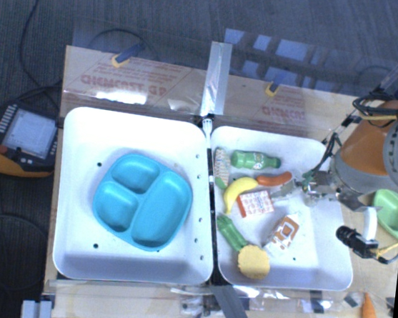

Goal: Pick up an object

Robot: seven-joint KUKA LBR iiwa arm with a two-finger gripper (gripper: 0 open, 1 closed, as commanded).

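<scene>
Hovering over the right bin (pixel 314 273), the hand (pixel 309 190) sits just right of the red sausage (pixel 275 178); whether it is released or clenched I cannot tell. Left of the sausage lies a banana (pixel 236 190), above it a green bottle (pixel 255 160), below it a red-and-white carton (pixel 255 203). All look like light, stiff plastic toys; the sausage's rounded skin may slip, so its middle seems the best hold. The bin floor is smooth white, crowded leftward. A blue tray (pixel 142 202) lies in the left bin (pixel 73 247) on the tabletop (pixel 144 79).
</scene>
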